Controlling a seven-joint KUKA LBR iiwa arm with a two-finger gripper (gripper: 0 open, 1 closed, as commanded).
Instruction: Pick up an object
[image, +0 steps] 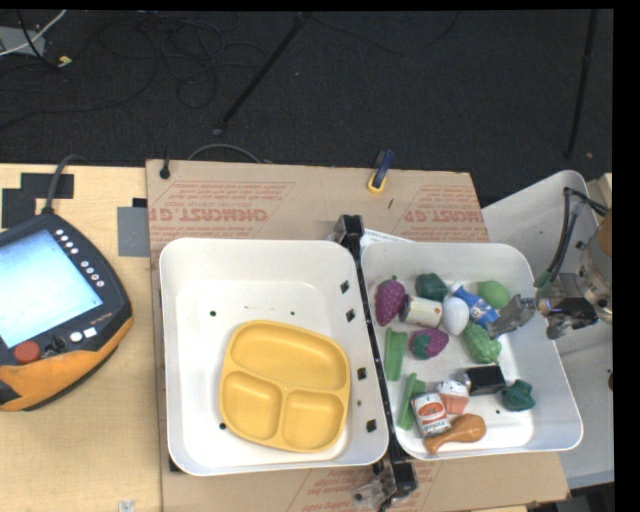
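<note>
Where cardboard (230, 208) underlies bins (190, 270), dark floor (300, 90)

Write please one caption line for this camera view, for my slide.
Gripper at right bin's right side among toys; yellow tray sits in left bin.

Dark carpet floor (300, 90) w/ cables; wood bench (80, 440), cardboard sheet (260, 205).

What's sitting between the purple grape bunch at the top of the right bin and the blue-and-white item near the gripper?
In the camera view, a small white cylinder lies between the purple grape bunch and the blue-and-white item, with a dark green piece just above that line.
</note>
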